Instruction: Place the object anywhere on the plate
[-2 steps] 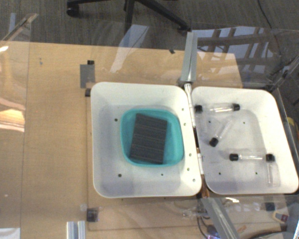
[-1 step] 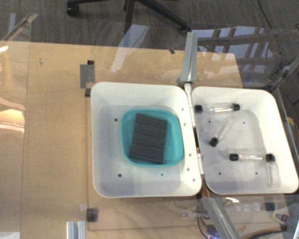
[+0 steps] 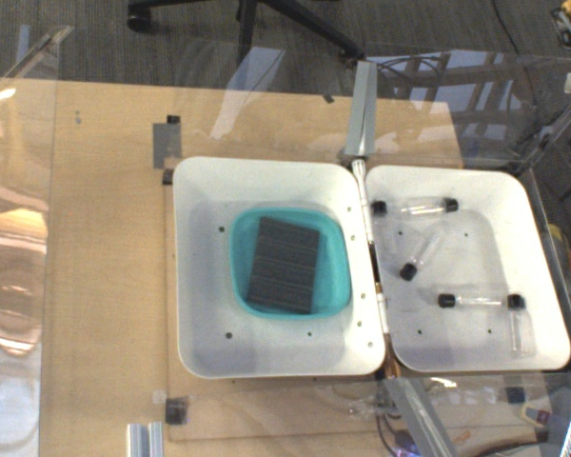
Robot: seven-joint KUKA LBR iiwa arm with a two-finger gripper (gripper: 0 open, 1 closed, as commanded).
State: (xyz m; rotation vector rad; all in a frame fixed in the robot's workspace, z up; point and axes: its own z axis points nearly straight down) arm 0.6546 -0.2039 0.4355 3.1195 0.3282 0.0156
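Dark ribbed block is lying flat on the teal plate, covering the middle of it, long side running from 12 to 6 o'clock with a slight tilt toward 1. The plate is sitting at the centre of the left bin, with teal rim showing all around the block.

Over in the right bin, clear tubes with black caps are lying scattered: one at 11 o'clock, one slanting toward 9 o'clock, one stretching across at 5 o'clock, and a short one just beside it at the 4 o'clock edge. The two bins are touching along their shared edge on the wooden bench, and a grey metal bar is pointing away from that seam toward 12 o'clock.
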